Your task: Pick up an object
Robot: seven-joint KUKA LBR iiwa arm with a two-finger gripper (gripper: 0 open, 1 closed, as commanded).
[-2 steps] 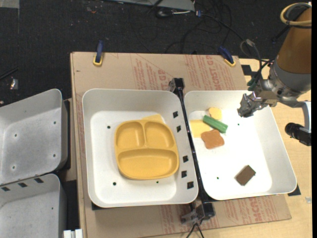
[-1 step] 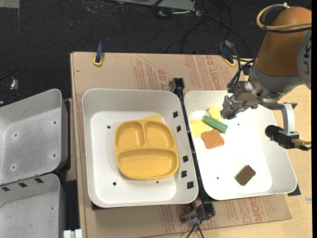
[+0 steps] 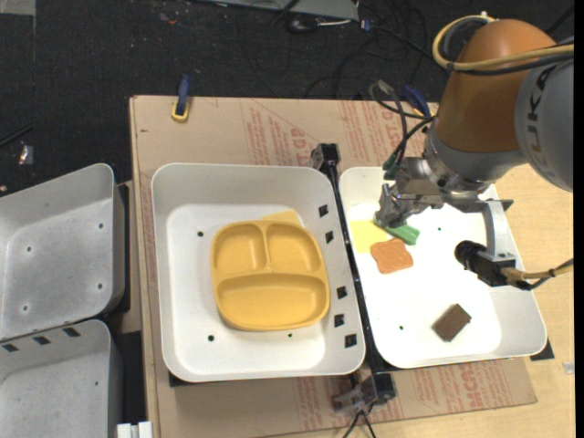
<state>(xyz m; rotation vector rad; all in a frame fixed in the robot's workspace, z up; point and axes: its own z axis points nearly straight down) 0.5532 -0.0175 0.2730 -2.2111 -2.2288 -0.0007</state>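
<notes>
Hovering low in the right bin (image 3: 520, 336), the fingers (image 3: 394, 215) sit right over a small green object (image 3: 405, 234), whether parted or closed I cannot tell. The green piece's long axis runs up-left to down-right. Just below lie an orange slab (image 3: 392, 257) and yellow piece (image 3: 364, 235); a brown block (image 3: 451, 321) sits well apart.

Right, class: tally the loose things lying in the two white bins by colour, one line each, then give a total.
Yellow: 2, the divided tray in the left bin and a flat yellow piece in the right bin
Green: 1, green piece by the gripper
Orange: 1, orange piece
Brown: 1, brown block
Total: 5
</notes>
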